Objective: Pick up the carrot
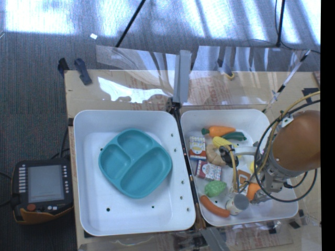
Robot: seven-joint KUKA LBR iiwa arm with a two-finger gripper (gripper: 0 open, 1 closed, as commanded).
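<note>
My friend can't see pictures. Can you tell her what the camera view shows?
A grey and orange robot arm reaches from the right into the right white bin, which holds toy food, including a carrot near its far edge. The left white bin holds a teal divided plate.

Bright light comes from the top. Striped sun patches lie on the floor (157, 14) behind the bench (131, 88), which shines with white glare. Everything looks a bit fuzzy.
</note>
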